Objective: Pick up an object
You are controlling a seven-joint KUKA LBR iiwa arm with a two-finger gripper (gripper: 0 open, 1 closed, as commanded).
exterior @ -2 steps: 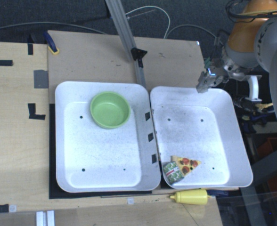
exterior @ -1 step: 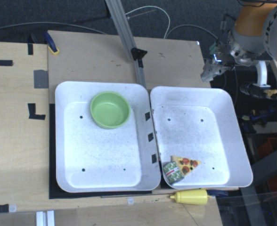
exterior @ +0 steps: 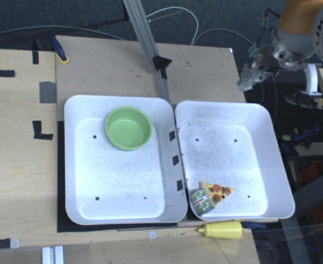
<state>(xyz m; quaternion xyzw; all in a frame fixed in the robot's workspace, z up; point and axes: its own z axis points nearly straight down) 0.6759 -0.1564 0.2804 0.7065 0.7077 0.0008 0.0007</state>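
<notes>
The arm sits at the upper right of the frame, its orange band just under the top edge, and the gripper (exterior: 248,80) hangs beyond the far right corner of the right bin (exterior: 271,147), over the bench rather than over either bin; whether it is apart or together I cannot tell, since it shows only as a small pale blur. That parked spot probably keeps the camera's look at both bins unblocked before a reach begins. The candidates lie well apart from it. A green bowl (exterior: 128,128) rests upright in the upper left part of the left bin (exterior: 76,164), well clear of the walls. A toy pizza slice (exterior: 217,192) and a small green packet (exterior: 201,201) lie touching each other at the lower left of the right bin, close against the wall that divides the bins, which would likely crowd a grasp there. A yellow bottle (exterior: 223,230) lies on its side outside the bins, just below the right bin's near rim. Nothing is lifted yet.
</notes>
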